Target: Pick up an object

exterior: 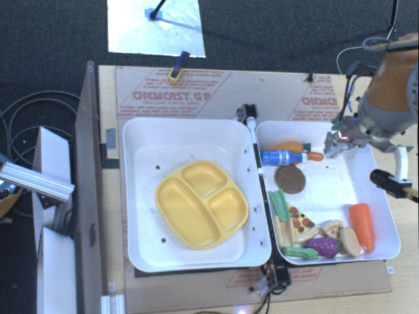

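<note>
Toys crowd the right bin's near edge: carrot, grapes, pizza slice. A bottle and brown disc lie by its left wall, bare floor between. The gripper hangs at the far edge, grip unreadable. The left bin holds a yellow tray.

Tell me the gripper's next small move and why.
Probably lower the gripper toward the orange piece at the end of the blue bottle in the right bin; it hovers just beside it, holding nothing I can see.
</note>
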Controlling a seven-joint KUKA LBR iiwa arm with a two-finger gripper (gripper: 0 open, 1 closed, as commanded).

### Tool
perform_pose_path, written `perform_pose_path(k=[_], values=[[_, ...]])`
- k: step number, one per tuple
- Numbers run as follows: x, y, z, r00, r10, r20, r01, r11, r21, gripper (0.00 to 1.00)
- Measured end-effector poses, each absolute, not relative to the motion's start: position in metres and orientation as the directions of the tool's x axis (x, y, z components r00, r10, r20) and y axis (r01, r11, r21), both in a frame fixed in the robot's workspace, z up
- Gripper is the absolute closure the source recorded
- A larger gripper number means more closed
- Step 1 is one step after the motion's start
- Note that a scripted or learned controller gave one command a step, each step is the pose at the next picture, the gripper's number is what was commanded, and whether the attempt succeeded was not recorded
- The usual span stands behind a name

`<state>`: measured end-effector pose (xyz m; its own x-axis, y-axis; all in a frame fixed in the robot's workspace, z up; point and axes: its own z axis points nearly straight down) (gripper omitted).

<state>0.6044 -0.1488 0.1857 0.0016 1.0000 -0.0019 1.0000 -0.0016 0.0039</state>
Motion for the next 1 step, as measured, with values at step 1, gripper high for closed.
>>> perform_pose_path(k=[1], values=[[0.6458,-0.1216,0.1225,-0.007,1.000,0.000,1.000,0.007,0.001,1.00]])
